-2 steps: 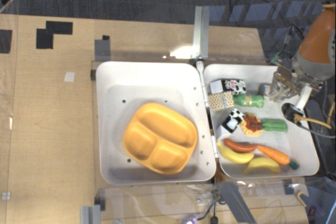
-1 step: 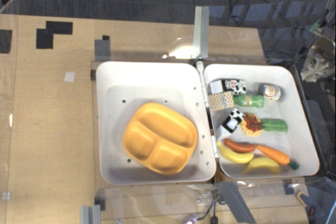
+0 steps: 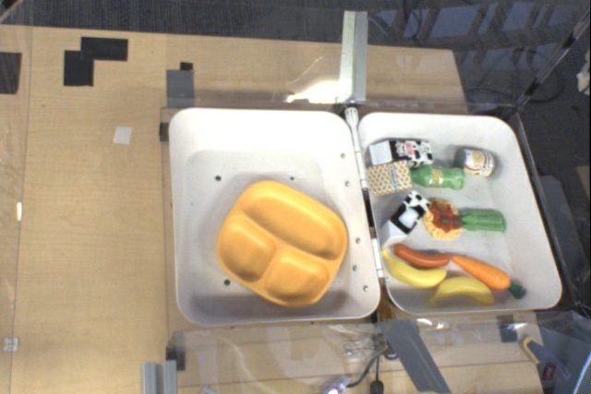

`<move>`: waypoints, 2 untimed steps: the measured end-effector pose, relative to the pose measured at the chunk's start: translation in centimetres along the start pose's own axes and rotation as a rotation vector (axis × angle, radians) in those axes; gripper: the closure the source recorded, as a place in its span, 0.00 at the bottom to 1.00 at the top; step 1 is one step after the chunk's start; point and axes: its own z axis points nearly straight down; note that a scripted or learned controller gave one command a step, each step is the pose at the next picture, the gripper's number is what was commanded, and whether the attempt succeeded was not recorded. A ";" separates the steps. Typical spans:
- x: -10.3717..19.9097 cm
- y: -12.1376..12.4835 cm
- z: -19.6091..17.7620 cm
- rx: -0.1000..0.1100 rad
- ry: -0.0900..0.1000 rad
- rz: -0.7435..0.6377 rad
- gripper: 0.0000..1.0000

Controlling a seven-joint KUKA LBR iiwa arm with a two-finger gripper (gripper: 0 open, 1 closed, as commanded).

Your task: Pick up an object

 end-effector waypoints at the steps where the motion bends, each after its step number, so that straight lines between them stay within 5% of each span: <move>1: -0.7 -3.1 22.4 0.005 -0.002 -0.127 1.00; 2: -2.7 -1.9 4.7 -0.002 0.001 -0.225 1.00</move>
